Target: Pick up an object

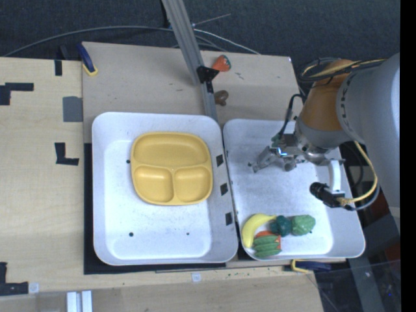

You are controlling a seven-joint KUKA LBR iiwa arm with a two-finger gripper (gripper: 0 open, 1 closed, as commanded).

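Observation:
My gripper [273, 164] hangs over the upper middle of the right bin [338, 239], with its fingers spread open and nothing between them. One finger [257, 166] points left toward the divider. A small heap of toy food lies in the bin's near-left corner, well below the gripper: a yellow banana [253, 226], a dark green piece [281, 225], a light green piece [303, 223] and an orange and green piece [266, 243].
A yellow divided plate [172, 168] lies in the upper part of the left bin [156, 239]. A slanted grey pole [185, 31] rises behind the bins, with an orange clip [222, 62] next to it. Black cables [338, 197] hang from the wrist.

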